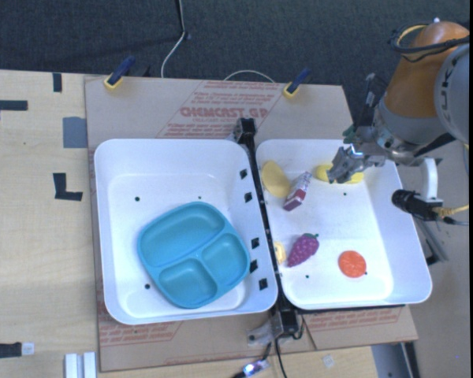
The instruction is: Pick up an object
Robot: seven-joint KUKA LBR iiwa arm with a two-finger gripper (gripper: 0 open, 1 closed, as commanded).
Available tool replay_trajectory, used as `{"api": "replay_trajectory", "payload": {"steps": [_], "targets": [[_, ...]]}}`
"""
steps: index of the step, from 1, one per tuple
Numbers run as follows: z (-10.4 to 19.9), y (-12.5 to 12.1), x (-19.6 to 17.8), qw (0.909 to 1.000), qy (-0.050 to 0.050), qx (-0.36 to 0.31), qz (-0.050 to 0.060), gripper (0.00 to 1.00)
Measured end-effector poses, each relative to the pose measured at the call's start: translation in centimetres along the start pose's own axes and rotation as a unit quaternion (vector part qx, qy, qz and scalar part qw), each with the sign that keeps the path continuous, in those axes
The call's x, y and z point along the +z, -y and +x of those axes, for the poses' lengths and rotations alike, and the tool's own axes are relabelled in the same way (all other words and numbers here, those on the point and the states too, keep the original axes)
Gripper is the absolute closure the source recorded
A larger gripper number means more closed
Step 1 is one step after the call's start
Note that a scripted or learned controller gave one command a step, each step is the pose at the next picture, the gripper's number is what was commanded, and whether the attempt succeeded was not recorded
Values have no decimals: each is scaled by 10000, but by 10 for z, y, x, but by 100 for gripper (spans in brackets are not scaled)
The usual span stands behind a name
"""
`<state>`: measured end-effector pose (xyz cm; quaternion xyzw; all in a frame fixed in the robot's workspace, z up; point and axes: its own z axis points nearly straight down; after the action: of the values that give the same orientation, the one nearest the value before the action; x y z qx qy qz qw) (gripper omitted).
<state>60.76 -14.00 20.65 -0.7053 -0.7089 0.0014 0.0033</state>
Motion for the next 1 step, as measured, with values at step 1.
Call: {"api": "replay_trajectory", "payload": {"steps": [1], "targets": [[50,9,0,10000,4,-3,7,100]]}}
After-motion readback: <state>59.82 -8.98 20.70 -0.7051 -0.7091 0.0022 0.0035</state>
